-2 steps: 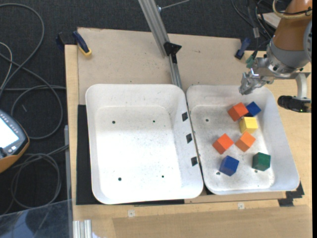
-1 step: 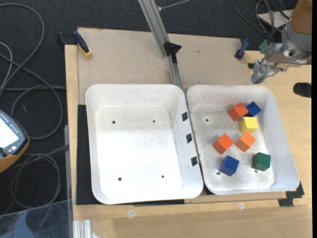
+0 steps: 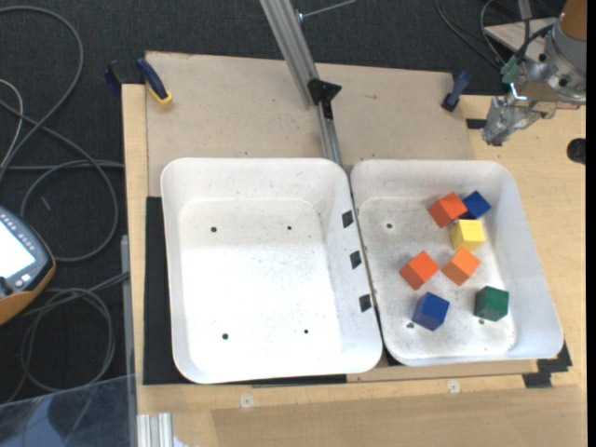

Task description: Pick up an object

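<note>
Fingers of our gripper are too blurred to judge; we hover far right of the right bin, blocks unpicked.

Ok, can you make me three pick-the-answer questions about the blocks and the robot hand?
1. Where are the blocks?
A) left bin
B) right bin
C) on the floor

2. How many orange blocks are there?
A) one
B) two
C) three

3. Where is the gripper?
A) up beyond the right bin's far corner, touching no block
B) down among the blocks
C) over the left bin

Answers: 1 B, all seven blocks lie in the right bin. 2 C, orange blocks sit at and. 3 A, it hangs over the bench board, away from the blocks.
</note>
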`<action>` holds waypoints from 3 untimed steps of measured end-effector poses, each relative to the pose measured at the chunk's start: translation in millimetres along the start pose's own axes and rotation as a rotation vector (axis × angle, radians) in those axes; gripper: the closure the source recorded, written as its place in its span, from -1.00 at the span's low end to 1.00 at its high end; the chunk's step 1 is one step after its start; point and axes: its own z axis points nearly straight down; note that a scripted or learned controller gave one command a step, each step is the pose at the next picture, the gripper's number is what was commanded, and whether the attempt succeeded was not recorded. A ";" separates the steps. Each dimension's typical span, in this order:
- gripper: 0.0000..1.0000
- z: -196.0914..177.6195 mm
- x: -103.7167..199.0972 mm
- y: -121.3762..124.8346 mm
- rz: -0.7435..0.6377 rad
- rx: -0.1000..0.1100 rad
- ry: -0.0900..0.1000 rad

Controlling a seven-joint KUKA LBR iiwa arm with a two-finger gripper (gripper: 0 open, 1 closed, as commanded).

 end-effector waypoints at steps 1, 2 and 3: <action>1.00 -2.4 49.0 -15.7 -0.004 0.007 0.004; 1.00 4.3 104.8 -27.1 -0.005 0.008 0.005; 1.00 23.5 144.9 -45.4 -0.004 0.010 0.004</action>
